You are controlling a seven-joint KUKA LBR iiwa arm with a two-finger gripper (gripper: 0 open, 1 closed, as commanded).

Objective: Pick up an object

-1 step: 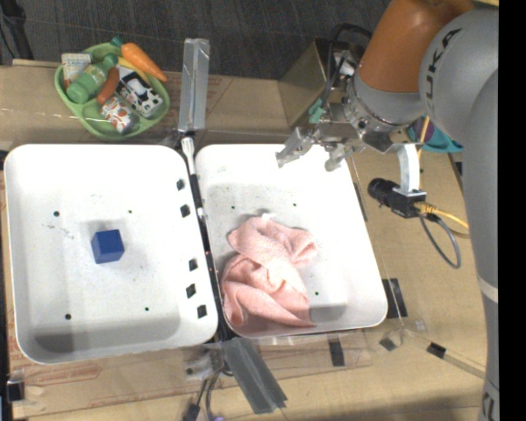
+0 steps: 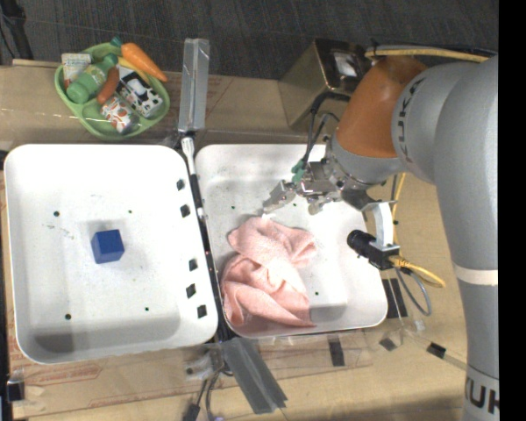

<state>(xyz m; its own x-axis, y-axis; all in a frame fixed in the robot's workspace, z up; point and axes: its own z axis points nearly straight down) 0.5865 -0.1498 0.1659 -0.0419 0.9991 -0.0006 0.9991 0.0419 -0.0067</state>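
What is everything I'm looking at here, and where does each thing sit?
shallow white plastic bins: two, white, side by side on the bench.
small blue cube: one, blue, in the left bin, toward its middle.
crumpled pink cloth: one, pink, in the right bin's near half.
green bowl of toy food: one, green, holding an orange carrot and other small items, beyond the left bin.
brown cardboard box: one, brown, beyond the right bin.
grey robot arm with orange band: one, reaching in from the right.
gripper: one, metallic, above the right bin just beyond the cloth.
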